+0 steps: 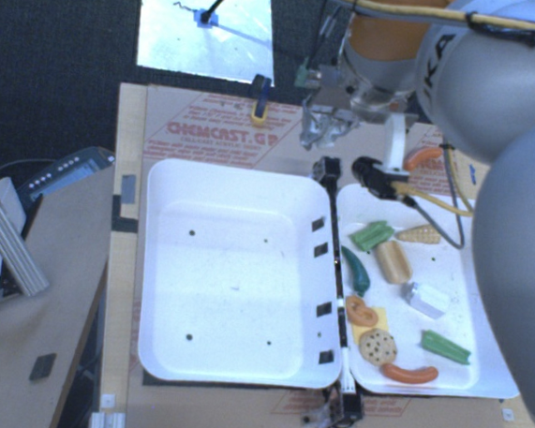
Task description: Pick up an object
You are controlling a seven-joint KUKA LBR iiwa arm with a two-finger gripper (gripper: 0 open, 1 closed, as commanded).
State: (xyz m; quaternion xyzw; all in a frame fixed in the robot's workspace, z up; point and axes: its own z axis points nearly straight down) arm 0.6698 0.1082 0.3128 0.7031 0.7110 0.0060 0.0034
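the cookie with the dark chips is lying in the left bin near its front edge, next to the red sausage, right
Not quite. The camera view shows the cookie in the right bin, not the left one. The rest holds: it lies near that bin's front edge, with the red sausage right beside it.
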